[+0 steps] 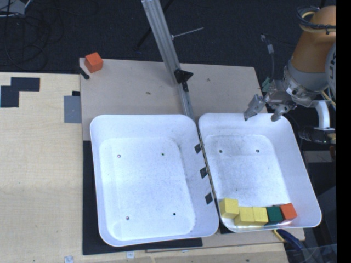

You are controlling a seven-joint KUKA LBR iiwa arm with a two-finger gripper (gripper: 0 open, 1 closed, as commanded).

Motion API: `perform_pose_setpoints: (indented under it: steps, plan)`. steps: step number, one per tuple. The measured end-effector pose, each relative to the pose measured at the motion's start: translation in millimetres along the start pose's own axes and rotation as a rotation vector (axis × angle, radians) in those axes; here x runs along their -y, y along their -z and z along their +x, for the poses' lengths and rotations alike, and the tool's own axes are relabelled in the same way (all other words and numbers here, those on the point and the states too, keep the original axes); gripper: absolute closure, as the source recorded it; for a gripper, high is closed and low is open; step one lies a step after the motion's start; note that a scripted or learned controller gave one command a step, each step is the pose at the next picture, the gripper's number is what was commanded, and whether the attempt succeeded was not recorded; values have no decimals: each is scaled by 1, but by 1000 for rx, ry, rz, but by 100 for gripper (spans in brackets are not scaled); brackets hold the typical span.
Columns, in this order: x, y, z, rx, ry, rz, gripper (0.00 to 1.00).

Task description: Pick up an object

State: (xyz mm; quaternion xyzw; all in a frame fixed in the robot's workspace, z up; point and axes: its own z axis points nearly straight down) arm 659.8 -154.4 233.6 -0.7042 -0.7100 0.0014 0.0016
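the gripper (265, 110) hung over the far right corner of the right bin (307, 179), just above its rim, with the grey arm (312, 53) and its orange band reaching in from the right. its two fingers (252, 108) stood apart, spread fairly wide, and nothing sat between them.

the blocks lay well apart from the gripper, bunched in a row along the near edge of the right bin. from left to right there was a yellow block (230, 207), then a second yellow block (246, 216) and a third yellow block (260, 215) touching one another, then a green block (274, 214), and last an orange-red block (288, 211) at the near right corner. the leftmost yellow one sat slightly farther from the rim than the rest and looked turned a little. the rest of the right bin's floor was bare white with a few small dark dots.

the left bin (104, 141) lay side by side with the right bin, their rims touching along the middle, where small black clips (203, 172) showed.

beyond the bins, on the bench (219, 86), a slanted aluminium rail (164, 43) ran down toward the seam between the bins. an orange cube (94, 62) rested near the bench's far left corner, well apart from both bins.
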Motion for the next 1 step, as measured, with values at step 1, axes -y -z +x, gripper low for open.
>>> perform_pose_setpoints:
  steps: [1]
  plan:
    - [-8,-23,-21,1,-9,-1,0]
